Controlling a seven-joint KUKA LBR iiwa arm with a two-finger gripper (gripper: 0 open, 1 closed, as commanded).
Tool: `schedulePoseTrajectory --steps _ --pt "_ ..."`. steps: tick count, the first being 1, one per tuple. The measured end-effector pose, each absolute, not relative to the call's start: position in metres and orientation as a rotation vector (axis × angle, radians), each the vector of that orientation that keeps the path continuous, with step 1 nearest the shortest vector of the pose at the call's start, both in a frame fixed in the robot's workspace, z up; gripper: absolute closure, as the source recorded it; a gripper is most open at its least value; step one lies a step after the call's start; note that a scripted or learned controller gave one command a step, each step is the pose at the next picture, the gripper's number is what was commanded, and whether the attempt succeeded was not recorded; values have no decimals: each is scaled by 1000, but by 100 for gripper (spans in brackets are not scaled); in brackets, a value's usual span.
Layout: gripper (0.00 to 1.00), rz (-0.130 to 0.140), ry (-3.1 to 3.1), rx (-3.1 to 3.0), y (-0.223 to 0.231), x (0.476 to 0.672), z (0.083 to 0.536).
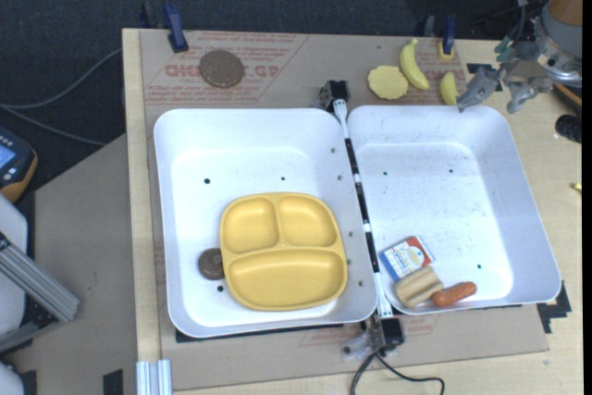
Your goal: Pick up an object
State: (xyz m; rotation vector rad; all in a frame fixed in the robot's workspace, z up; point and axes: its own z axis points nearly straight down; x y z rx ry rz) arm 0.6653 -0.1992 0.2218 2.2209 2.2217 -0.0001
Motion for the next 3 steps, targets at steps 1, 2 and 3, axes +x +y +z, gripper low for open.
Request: schedulePoseTrajectory --steps 1,2,3 --pt "0 8 2245 2243 -215 665 79" --pt "0 -2 2230 2224 -147 581 143" --pt "0 -4 2230 2223 -119 590 81"
